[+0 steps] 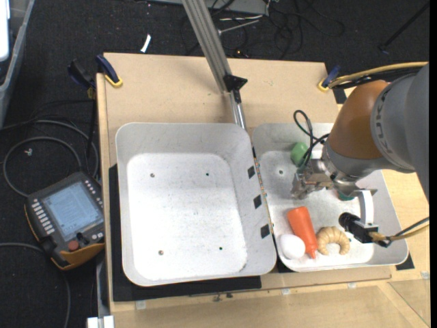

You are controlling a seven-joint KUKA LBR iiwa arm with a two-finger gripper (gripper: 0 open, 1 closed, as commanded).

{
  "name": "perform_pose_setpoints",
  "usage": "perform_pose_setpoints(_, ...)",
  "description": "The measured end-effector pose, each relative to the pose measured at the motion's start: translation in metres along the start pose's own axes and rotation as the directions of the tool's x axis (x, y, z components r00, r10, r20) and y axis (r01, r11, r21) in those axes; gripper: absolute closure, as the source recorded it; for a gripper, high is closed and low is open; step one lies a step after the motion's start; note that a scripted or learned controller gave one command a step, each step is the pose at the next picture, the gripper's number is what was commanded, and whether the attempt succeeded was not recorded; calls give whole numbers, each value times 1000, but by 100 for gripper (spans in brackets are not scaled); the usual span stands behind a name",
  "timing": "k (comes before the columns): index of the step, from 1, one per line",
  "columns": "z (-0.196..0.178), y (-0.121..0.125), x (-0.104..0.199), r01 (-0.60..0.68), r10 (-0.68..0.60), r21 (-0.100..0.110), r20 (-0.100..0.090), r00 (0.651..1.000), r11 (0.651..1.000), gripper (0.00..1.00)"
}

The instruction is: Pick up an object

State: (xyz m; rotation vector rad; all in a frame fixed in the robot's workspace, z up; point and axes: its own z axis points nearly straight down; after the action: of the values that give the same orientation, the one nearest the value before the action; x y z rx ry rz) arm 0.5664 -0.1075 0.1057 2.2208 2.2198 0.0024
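Right bin (pixel 392 248), front: white egg (pixel 292 246), orange carrot (pixel 302 229), croissant (pixel 332 240), touching in a row | middle: end effector (pixel 305 183) over bin, grip state unclear | behind: green ball (pixel 299 152) | left bin (pixel 130 142) alongside.

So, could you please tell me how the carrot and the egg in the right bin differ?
The carrot is orange, the egg white. The carrot is long and tapered, lying lengthwise; the egg is short and rounded. The carrot is clearly the larger. Both lie side by side near the front of the right bin.
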Motion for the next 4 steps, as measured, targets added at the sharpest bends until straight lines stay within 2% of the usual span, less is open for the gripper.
perform_pose_setpoints(3,-150,-4,-3,3,-3,-5,2,1000,1000,100)
perform_pose_setpoints(4,-137,-8,53,8,-8,4,-2,1000,1000,100)
